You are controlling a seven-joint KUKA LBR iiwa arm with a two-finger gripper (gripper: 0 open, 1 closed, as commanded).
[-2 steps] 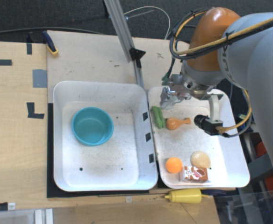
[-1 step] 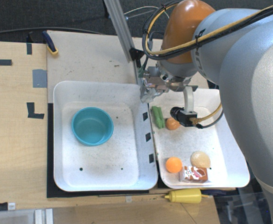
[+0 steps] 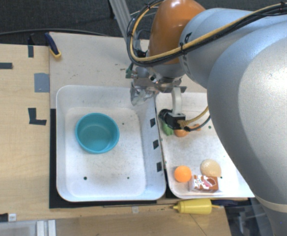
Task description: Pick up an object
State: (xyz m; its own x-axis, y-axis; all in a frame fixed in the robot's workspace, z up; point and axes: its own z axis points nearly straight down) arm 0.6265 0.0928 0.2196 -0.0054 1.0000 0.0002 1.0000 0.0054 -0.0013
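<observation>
Two shallow white bins sit side by side: the left bin (image 3: 65,181) and the right bin (image 3: 232,178).

The left bin holds one teal bowl (image 3: 97,132).

The right bin holds one orange ball (image 3: 183,174), one pale cream egg-shaped object (image 3: 211,168) and one red-and-white packet (image 3: 204,183), all near its front edge. One green and orange item (image 3: 175,129) lies near its left wall, too hidden to name.

One yellow bottle (image 3: 195,207) lies on the bench at the right bin's front edge.

Wooden desk (image 3: 15,146) with dark tape marks (image 3: 34,116), blue-and-yellow clamp (image 3: 52,45) near beige board's top-left corner, yellow clamp (image 3: 195,207) at the front edge.
</observation>
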